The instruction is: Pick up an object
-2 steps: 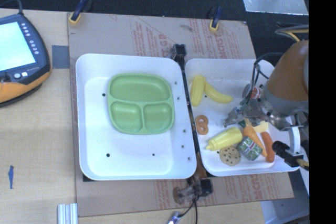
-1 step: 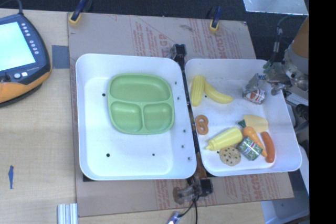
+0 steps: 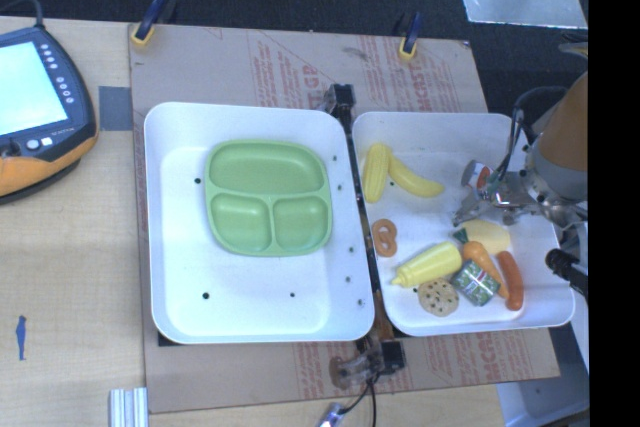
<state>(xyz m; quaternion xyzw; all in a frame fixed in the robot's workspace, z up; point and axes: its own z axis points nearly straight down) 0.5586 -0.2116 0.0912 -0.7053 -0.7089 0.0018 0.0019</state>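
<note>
Target is open — any toy food in the right bin [image 3: 400, 320]. Nearest candidate: the pale yellow cheese wedge [image 3: 490, 236], lying just below and slightly left of the gripper [image 3: 487, 200] in the camera view, near touching. Past it: an orange carrot [image 3: 483, 261], a red-orange sausage [image 3: 511, 279], a small green can [image 3: 474, 284], a yellow squeeze bottle [image 3: 430, 265], a chocolate-chip cookie [image 3: 438, 297], a pretzel [image 3: 384, 236], an ear of corn [image 3: 375, 172] and a banana [image 3: 414, 179].

Gripper sits over the right-centre of the right bin, the arm [image 3: 562, 140] coming in from the right edge. Fingers point left and down toward the cheese cluster; whether they are spread or closed I cannot tell, and nothing is visibly between them.

Key relation — the cheese wedge's long axis runs roughly left-right, and the carrot and sausage just beneath run diagonally. The cluster is tight, so a descent here risks hitting two items at once.

Left bin [image 3: 170, 215] holds a green divided plate [image 3: 268, 197]. Cardboard sheet [image 3: 300, 70] under the bins has faint reddish print, not readable. Teach pendant [image 3: 35, 110] at far left, no text legible. Can label too small to read.
</note>
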